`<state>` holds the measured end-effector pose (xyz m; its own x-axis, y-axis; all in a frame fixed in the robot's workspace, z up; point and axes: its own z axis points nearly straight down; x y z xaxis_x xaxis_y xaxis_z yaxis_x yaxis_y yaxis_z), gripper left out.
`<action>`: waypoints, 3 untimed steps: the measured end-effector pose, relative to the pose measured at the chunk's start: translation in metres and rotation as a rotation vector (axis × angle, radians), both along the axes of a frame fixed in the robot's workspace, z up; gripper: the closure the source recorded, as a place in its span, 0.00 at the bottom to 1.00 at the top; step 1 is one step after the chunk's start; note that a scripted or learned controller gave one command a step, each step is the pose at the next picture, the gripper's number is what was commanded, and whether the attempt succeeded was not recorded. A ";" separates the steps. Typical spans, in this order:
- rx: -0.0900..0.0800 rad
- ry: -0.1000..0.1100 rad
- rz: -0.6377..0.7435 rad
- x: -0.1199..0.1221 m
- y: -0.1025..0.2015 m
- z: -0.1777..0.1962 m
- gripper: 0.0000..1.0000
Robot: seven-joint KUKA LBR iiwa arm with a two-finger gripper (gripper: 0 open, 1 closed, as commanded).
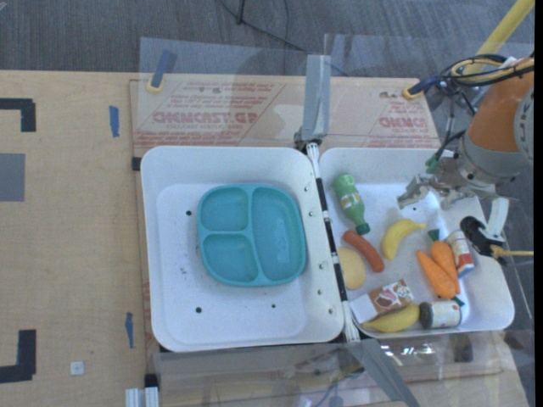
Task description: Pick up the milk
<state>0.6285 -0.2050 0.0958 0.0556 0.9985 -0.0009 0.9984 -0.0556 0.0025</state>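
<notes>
While the gripper point(424, 193) hovers with its fingers seemingly spread on nothing, the milk point(390, 296) lies well below-left of them, touching a banana point(394, 319); a descent there could snag the banana instead.

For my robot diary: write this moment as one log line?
gripper: above right bin, holding nothing | milk: lying in bin, untouched | stage: approach
</notes>
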 end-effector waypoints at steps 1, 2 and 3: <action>-0.002 -0.002 0.029 0.039 -0.006 0.165 0.00; 0.002 0.004 -0.092 -0.023 0.109 0.066 0.00; -0.001 -0.001 0.051 0.017 0.071 0.195 0.00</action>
<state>0.6453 -0.1342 0.2908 0.0044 1.0000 -0.0016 1.0000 -0.0044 0.0033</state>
